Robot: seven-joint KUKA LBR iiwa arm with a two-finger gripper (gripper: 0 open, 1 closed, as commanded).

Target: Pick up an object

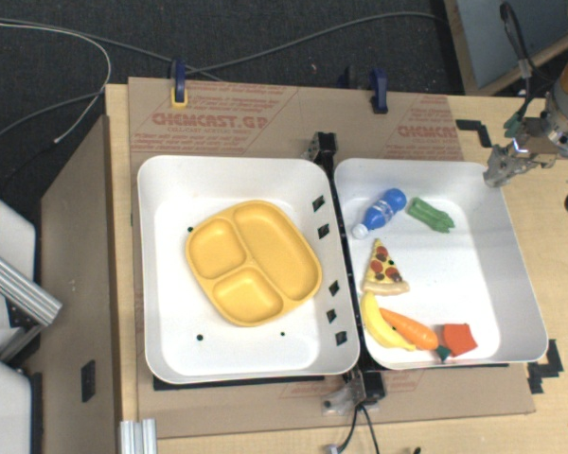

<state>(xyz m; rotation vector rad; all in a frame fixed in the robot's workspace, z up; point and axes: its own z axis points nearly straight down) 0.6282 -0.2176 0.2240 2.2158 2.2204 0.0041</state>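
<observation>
1. The candidates for picking all lie in the right bin (511,253): a blue bottle (382,209) and a green pod-like toy (430,215) near its far edge, a pizza slice (384,269) by its left wall, and a banana (380,323), a carrot (412,330) and a red block (457,339) bunched along its near edge.
2. The carrot lies across the banana and its tip touches the red block; the bottle and the green toy sit close but apart.
3. The left bin (166,263) holds a yellow divided plate (254,261) at its middle.
4. The gripper (507,162) hangs at the far right corner of the right bin, over its rim, well apart from every toy.
5. Progress, as I judge it: nothing is lifted; choosing, descending, closing and raising all remain.
6. The gripper is small and partly cut by the picture's right side, so I cannot tell whether it is spread or closed, and the arm above it is cropped.
</observation>
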